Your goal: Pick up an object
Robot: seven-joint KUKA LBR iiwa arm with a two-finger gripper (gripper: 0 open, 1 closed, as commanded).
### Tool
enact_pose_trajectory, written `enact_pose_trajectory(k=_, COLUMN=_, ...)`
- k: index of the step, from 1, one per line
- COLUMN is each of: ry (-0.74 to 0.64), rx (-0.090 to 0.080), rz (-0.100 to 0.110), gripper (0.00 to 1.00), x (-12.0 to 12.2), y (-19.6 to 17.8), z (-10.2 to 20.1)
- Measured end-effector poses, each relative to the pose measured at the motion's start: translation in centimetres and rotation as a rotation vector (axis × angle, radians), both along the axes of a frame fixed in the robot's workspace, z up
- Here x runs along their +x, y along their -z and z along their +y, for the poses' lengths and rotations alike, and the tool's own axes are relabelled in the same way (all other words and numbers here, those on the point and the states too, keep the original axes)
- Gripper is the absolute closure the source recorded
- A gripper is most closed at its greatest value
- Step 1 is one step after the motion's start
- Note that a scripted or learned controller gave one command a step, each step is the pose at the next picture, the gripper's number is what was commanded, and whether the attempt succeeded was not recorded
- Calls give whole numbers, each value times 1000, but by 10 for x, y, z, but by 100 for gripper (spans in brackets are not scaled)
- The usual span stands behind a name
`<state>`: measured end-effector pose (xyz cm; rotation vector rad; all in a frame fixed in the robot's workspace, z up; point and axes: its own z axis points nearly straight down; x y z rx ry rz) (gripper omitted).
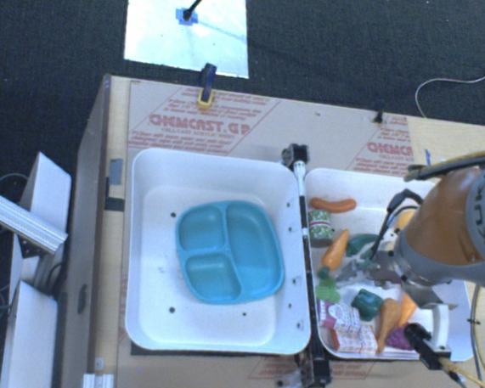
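A big brown board (232, 124) with red letters covers the bench. Two white bins sit on it side by side. The left bin (154, 180) has a blue plate (228, 251) in it, and the plate has three parts. A yellow and blue clamp (207, 87) sits at the far edge of the board. Past it, a pale square sheet (157, 19) lies on the dark carpet (44, 42). A white metal frame (38, 229) stands left of the bench.
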<state>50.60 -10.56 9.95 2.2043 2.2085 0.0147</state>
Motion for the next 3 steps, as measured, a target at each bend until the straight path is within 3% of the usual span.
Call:
enact_pose_trajectory(k=1, ry=1, rx=8, rz=20, gripper=0, x=-19, y=15, z=-29)
enact_pose_trajectory(k=2, ry=-2, rx=6, rz=17, gripper=0, x=56, y=-70, z=-64)
enact_pose_trajectory(k=3, ry=0, rx=9, rz=22, gripper=0, x=-20, y=-30, z=-20)
